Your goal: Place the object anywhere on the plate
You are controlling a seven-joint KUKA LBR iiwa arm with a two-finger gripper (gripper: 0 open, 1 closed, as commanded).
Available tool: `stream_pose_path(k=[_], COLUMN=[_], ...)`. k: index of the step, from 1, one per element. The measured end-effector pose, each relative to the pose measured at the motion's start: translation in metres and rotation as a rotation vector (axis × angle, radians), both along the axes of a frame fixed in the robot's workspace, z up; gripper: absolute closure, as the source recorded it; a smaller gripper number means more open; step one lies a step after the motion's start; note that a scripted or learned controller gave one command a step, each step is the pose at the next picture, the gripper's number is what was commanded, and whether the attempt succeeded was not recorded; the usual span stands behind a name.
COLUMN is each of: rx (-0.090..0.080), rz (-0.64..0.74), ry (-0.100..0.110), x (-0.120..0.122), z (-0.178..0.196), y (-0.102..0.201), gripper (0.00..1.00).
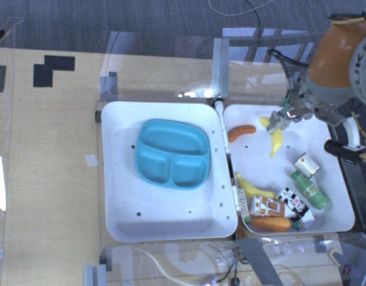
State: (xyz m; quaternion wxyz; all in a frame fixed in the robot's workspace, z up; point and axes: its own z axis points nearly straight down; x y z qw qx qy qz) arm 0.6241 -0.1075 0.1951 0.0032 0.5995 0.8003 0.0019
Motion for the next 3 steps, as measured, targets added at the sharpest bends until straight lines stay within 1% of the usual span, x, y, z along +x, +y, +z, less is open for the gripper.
stream_pose_path(k=[1,2,3], rx=[0.002,0.001,0.001], rz=[-0.166,0.035,0.035], ry=[0.001,0.002,0.002], x=[0.025,0.014,0.015], z=[0.012,-0.009,-0.009], y=[0.089,0.161,0.161], gripper=[1.00,1.00,0.00])
